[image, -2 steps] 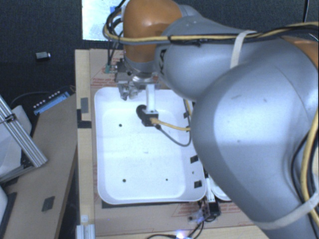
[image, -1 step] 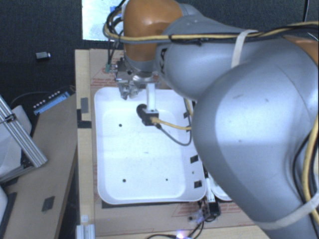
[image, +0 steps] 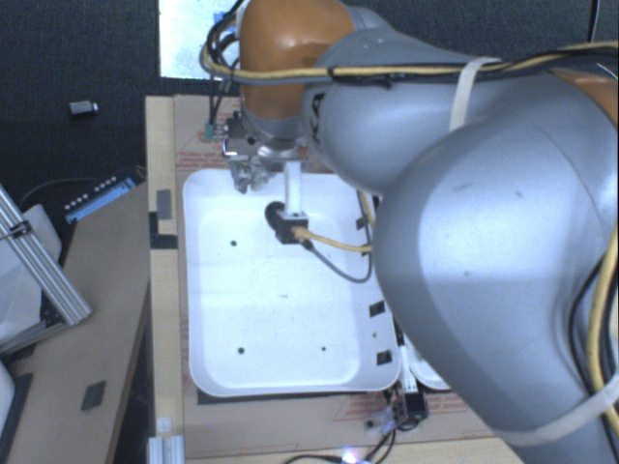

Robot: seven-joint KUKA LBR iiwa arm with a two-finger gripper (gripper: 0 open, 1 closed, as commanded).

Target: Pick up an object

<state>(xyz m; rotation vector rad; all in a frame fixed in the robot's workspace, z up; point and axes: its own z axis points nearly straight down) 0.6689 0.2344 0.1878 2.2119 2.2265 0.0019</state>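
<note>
One white bin (image: 280, 341) lies under the arm (image: 464, 211); the jaws (image: 250, 174) hang at its far edge; their opening I cannot tell.

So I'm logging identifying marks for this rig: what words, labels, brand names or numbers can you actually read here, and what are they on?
Nothing can be read.
Red printing on the cardboard sheet below the white bin: too blurred to read.
Red printing on the cardboard at the bin's top left: too small and partly hidden by the gripper.
Pale sheet at the top: washed out, no text visible.
</note>
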